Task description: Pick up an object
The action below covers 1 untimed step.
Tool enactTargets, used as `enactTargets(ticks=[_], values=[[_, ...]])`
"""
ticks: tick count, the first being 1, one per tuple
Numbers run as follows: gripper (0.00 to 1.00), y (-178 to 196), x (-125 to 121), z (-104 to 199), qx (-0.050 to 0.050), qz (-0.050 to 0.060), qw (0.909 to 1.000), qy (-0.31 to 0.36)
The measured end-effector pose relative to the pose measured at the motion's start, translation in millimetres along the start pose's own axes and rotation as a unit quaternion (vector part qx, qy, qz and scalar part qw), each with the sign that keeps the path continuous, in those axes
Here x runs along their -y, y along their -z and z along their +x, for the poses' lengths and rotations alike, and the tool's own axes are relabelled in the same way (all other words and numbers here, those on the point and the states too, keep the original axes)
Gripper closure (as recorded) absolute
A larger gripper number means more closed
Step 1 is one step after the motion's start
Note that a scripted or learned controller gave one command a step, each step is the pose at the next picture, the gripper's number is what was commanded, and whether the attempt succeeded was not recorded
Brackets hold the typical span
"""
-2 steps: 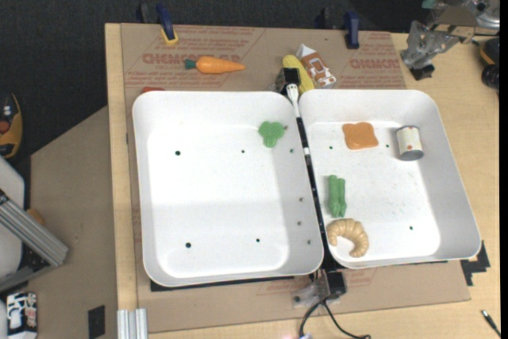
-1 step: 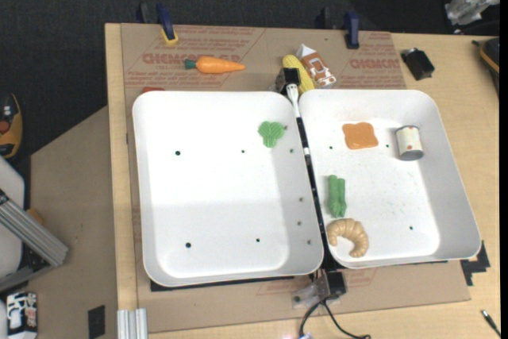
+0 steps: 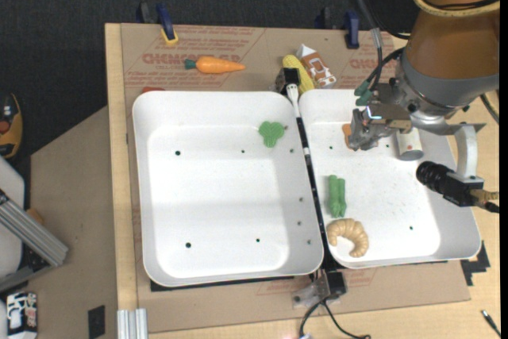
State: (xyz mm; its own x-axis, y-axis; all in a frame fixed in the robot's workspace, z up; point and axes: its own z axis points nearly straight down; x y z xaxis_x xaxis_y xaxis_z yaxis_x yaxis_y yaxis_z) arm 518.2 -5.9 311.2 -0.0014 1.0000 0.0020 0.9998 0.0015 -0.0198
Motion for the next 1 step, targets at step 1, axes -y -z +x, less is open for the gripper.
enactTargets(ticks=[1], values=[[1.00,73.6,13.6,-108.6,0.004,-0.014,0.9999,-0.006]])
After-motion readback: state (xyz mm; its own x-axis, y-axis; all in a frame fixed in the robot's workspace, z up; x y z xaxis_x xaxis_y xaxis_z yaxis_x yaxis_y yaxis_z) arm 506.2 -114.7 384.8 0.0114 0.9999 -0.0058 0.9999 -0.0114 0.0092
